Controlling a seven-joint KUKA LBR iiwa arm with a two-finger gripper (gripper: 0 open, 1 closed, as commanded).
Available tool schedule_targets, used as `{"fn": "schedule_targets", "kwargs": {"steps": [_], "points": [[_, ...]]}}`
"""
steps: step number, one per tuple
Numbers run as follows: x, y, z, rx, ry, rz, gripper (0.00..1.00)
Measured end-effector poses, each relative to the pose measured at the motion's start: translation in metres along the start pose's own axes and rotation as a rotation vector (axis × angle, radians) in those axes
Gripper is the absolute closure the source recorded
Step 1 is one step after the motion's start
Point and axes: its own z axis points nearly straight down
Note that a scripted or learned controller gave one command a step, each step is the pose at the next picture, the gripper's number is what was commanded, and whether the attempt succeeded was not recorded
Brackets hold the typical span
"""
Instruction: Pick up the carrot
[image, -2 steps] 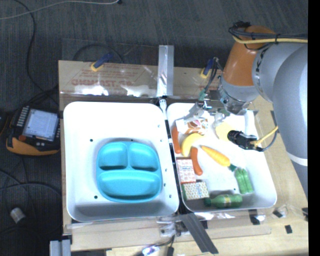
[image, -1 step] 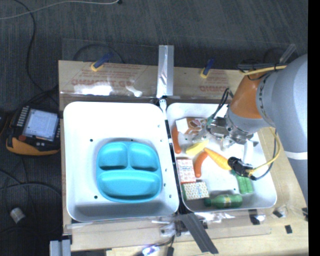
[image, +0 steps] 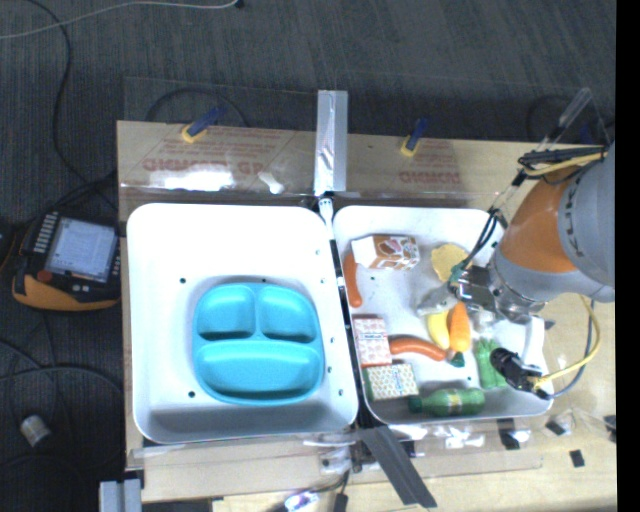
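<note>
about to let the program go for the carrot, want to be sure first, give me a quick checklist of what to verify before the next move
1. Carrot in view in the right bin: ok.
2. Gripper over the carrot's upper end: ok.
3. Carrot seen between the fingers: cannot tell.
4. Room around the carrot: not ok, a yellow piece touches it and an orange-red piece lies close by.
5. Green bottle away from the carrot: ok.
6. Blue tray in the left bin, out of the way: ok.
</note>
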Motion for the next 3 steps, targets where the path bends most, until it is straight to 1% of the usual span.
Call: {"fn": "schedule_targets", "kwargs": {"steps": [1, 2, 3], "points": [[0.002, 0.002, -0.01, -0.002, 0.003, -0.002, 1.0], [0.013, -0.018, -0.003, 0.004, 0.001, -0.227, 1.0], [0.092, 0.052, -0.083, 0.012, 0.002, -0.278, 1.0]]}}
